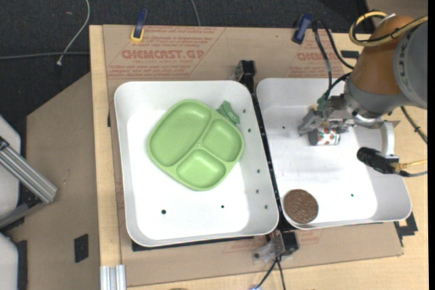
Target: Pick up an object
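Now the claw is down in the right bin.
Small object sits touching it, just nearer; claw's spread — cannot tell.

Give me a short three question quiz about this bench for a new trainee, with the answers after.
1. True or false: the green plate lies in the same bin as the robot's hand.
2. Multiple choice: where does the brown disc sit in the right bin? A) at its far edge, B) at its near left corner, C) under the hand.
3. Fill in: the hand is low in the right bin at a small ______ object with red and green spots.

Key
1. False; the plate lies in the left bin and the hand is over the right one.
2. B.
3. White.
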Available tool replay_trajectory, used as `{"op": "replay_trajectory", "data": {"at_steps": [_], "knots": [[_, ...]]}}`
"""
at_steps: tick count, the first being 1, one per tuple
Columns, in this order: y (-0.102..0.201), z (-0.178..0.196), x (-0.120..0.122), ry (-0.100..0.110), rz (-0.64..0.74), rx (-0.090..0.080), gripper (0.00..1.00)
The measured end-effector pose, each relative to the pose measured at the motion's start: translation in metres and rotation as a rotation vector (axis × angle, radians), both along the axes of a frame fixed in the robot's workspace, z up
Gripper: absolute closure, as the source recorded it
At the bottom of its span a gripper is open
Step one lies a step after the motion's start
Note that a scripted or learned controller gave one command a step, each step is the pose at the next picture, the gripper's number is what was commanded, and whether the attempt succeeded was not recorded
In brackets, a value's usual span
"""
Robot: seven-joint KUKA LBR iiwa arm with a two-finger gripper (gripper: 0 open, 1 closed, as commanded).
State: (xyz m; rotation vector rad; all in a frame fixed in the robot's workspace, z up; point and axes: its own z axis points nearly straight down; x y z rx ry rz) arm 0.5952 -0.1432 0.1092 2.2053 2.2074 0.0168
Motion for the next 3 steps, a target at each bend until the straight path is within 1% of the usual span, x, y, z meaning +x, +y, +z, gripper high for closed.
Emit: {"op": "replay_trajectory", "data": {"at_steps": [1, 2, 3], "knots": [[0.001, 0.014, 0.003, -0.010, 0.001, 0.001, 1.00], [-0.001, 0.058, 0.005, 0.017, 0.000, 0.006, 1.00], [-0.002, 0.123, 0.007, 0.015, 0.000, 0.006, 1.00]]}}
